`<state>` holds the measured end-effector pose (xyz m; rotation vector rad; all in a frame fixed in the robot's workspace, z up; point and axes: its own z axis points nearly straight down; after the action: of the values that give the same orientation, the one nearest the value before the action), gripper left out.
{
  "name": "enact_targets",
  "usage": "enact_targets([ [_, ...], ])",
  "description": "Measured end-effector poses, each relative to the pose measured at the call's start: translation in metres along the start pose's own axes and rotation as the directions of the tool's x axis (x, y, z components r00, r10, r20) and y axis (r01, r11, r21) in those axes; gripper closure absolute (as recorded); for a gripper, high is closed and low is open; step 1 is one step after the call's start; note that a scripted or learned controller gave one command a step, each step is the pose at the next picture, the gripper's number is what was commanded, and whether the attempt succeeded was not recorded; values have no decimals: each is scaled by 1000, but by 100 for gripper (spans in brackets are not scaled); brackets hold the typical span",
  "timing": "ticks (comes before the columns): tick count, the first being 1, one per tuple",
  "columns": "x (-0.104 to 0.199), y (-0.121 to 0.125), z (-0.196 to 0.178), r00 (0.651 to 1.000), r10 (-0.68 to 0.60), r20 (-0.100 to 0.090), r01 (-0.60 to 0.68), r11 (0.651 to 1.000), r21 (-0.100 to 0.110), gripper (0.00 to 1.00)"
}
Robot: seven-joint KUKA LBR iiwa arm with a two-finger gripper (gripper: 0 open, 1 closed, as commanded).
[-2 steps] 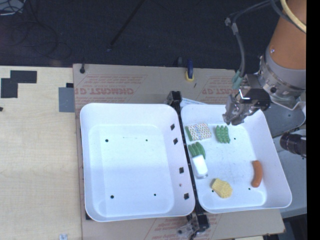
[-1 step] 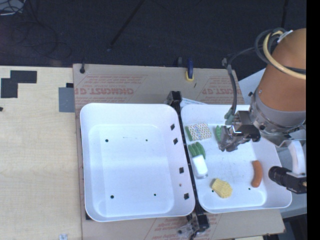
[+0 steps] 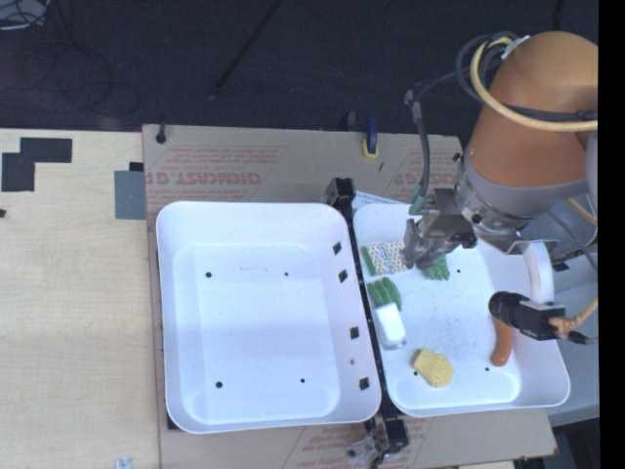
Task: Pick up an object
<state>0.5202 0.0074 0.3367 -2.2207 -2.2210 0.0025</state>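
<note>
The gripper (image 3: 427, 250) is seen low over the right bin (image 3: 469, 401), by its far side. Whether it is wide or narrow cannot be told. A small green thing (image 3: 438, 269) is seen just beside it, on the near side. A green and white spotted piece (image 3: 383, 255) is laid close by, toward the left bin (image 3: 186, 262). A green and white tube (image 3: 388, 309) is laid nearer the front. A yellow lump (image 3: 433, 367) and an orange stick (image 3: 502, 345) are found well apart from the gripper.

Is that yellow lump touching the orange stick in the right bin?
Apart. The camera view shows bare bin between the yellow lump and the orange stick.
</note>
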Motion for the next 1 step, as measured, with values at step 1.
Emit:
enact_targets([
  [1, 34, 119, -56, 1000, -4, 0, 4, 1000, -11, 100],
])
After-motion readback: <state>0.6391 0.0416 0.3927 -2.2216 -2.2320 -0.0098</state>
